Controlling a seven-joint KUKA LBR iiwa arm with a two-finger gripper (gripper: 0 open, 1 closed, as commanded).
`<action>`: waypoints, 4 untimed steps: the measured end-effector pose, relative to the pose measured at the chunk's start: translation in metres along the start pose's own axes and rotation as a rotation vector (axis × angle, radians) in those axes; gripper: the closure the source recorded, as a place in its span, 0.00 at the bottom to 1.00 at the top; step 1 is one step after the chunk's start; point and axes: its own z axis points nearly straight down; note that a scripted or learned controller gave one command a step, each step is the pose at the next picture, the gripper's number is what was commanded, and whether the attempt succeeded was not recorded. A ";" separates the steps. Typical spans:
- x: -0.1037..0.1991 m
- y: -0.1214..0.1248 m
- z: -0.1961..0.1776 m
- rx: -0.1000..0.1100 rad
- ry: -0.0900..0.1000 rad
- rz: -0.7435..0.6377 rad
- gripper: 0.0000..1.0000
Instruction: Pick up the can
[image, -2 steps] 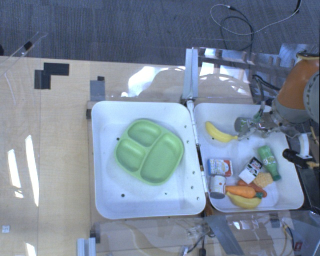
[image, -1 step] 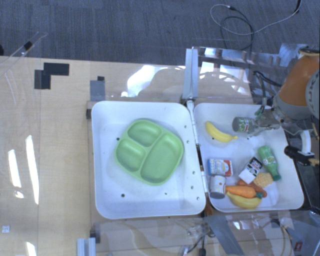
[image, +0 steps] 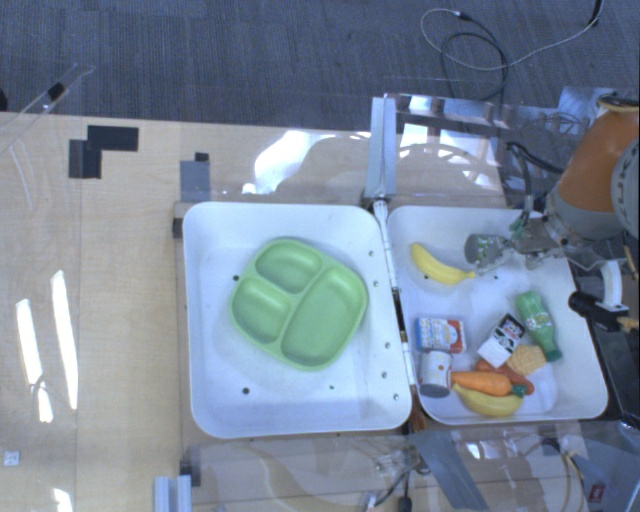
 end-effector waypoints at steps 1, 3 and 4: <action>-0.006 0.025 0.017 0.064 0.019 0.040 0.00; -0.008 0.024 0.017 0.062 0.016 0.104 1.00; -0.008 0.024 0.007 0.066 0.014 0.099 1.00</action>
